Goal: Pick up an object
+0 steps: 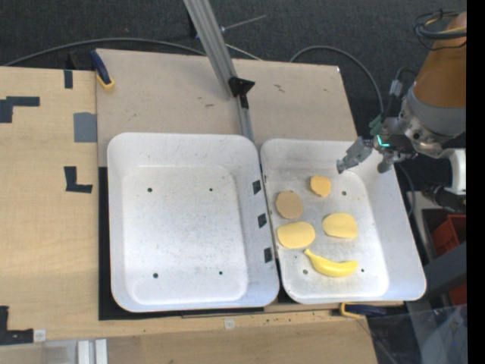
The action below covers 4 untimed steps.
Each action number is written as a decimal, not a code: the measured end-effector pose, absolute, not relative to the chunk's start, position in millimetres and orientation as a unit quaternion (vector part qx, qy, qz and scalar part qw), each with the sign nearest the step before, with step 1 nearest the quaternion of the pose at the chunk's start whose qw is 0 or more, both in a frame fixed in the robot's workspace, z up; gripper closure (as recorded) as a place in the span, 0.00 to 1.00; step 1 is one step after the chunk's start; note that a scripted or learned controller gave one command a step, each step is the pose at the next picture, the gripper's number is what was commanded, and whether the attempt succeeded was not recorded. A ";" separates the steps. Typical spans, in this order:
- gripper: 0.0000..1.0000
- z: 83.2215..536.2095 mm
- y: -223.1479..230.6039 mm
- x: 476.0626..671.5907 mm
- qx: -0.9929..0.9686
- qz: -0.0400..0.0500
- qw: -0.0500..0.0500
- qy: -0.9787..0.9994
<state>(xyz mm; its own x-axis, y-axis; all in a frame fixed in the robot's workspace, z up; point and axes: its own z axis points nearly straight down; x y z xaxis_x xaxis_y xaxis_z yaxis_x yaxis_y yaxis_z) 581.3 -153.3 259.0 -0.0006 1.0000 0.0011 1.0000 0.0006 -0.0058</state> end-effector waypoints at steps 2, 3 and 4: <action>0.00 205.4 -151.7 591.2 -0.706 0.002 0.002 -0.708; 0.00 153.4 -160.6 593.0 -0.707 0.003 0.002 -0.707; 0.00 104.9 -151.4 591.3 -0.707 0.002 0.002 -0.708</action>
